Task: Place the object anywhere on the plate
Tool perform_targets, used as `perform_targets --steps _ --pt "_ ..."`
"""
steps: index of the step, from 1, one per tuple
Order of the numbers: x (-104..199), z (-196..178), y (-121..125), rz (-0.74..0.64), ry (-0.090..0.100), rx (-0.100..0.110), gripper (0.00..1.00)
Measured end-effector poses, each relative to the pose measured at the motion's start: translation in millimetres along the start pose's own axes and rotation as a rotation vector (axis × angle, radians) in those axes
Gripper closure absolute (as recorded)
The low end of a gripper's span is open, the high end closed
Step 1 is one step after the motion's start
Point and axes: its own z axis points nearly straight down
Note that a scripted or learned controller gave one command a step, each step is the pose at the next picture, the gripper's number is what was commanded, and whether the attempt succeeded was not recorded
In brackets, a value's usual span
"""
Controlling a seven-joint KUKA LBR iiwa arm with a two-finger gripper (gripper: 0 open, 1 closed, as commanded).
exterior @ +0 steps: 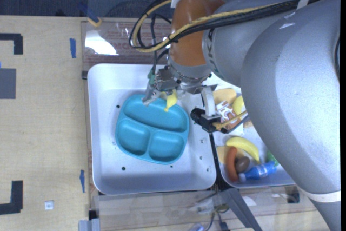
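A blue divided plate (153,130) with three compartments lies in the left white bin (105,132). My gripper (159,96) hangs over the plate's far rim, reaching down from the orange-banded wrist. A small yellow object (171,101) sits right at the gripper's tip, just above the plate's large far compartment. The view does not show whether it is held or resting on the plate.
The right bin (254,184) holds a banana (243,144), a red-brown item (232,162), a blue bottle (260,171) and other yellow pieces (226,97). The bulky grey arm covers most of that bin. Bare white floor surrounds the plate in the left bin.
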Motion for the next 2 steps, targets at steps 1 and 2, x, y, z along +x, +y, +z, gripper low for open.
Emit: perform_targets --steps 1,2 --pt "1 -11 1 -0.001 0.0 -0.004 1.0" --pt "95 -33 -73 -0.172 0.002 0.003 1.0"
